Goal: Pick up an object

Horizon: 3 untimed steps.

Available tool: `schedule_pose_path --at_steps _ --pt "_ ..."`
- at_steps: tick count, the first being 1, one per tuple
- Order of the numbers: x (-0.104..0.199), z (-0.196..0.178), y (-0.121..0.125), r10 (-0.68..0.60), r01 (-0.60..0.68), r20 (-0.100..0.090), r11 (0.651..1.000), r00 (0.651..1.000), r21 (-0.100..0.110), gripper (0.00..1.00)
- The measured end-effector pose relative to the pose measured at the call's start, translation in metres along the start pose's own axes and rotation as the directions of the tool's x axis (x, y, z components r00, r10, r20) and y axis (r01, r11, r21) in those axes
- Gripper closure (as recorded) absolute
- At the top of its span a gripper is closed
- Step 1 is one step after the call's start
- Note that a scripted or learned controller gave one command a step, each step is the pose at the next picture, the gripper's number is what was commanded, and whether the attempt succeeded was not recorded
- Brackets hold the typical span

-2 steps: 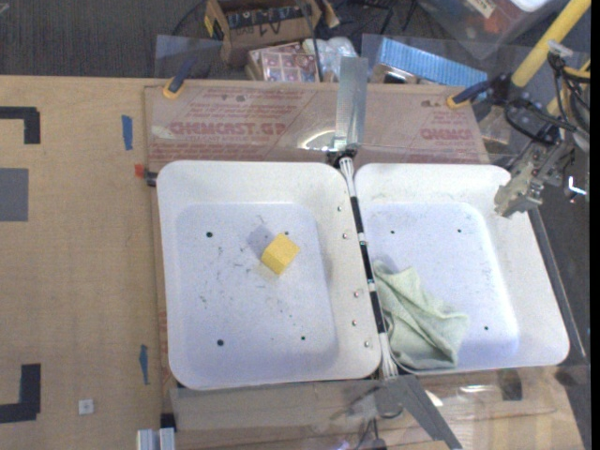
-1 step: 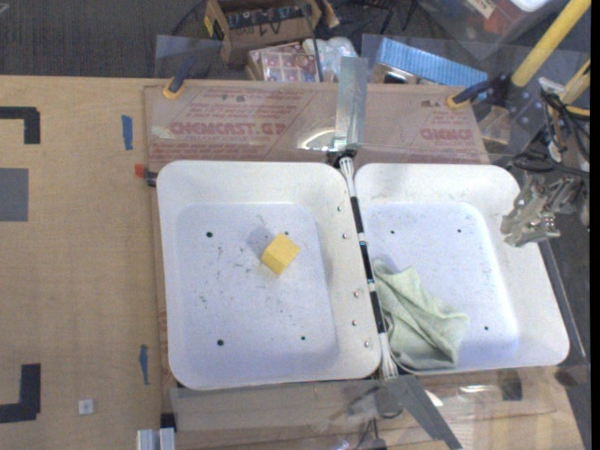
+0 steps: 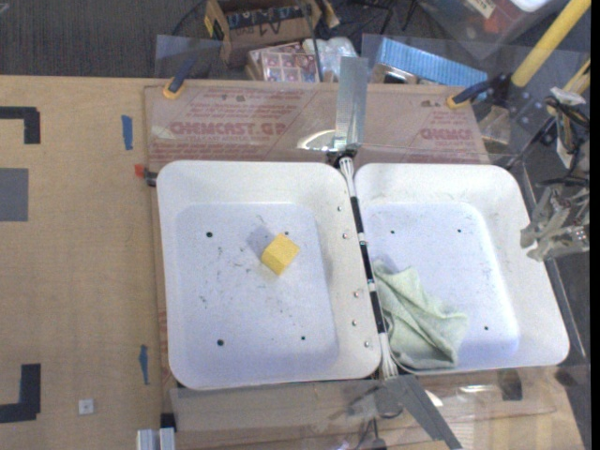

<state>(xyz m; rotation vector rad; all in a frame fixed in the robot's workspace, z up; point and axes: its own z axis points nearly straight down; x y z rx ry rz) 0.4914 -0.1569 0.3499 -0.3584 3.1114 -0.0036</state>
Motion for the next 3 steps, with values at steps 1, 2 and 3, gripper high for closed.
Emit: schedule_pose_path --at_steps 1,2,3 --pt "-0.015 0.04 -0.028 -0.281 0.281 -0.003 0.96 0.96 -0.003 1.0" --pt "-0.032 0.027 -0.017 -0.548 0.548 0.001 0.837 0.837 -0.001 1.0" --pt "-0.011 -0.061 0.019 -0.588 0.588 0.0 0.809 0.809 -0.002 1.0"
